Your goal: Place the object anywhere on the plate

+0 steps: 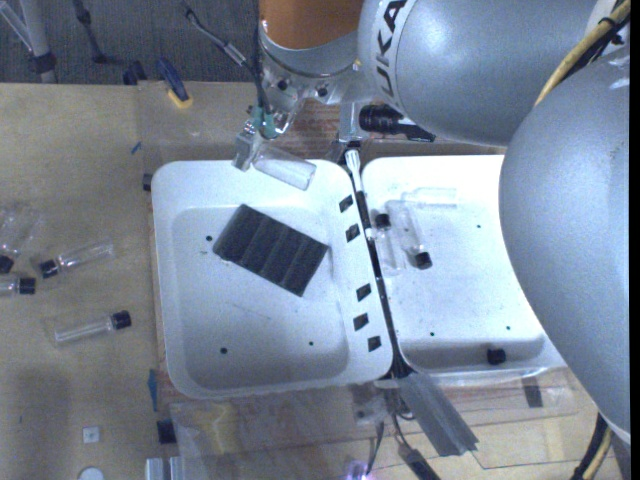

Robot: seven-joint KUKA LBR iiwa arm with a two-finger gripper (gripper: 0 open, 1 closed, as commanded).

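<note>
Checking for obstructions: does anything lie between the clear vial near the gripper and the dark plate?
Nothing visible. The clear vial sits at the left bin's back rim by the gripper; only bare bin floor separates it from the dark plate.

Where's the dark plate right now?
In the camera view, the dark plate lies tilted in the left bin, toward its upper middle, just below a clear vial on the bin's top rim.

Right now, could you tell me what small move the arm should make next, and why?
Probably carry the clear plastic vial down-left toward the dark ribbed rectangular plate. The vial sits at the gripper by the left white bin's back rim, apart from the plate.
</note>
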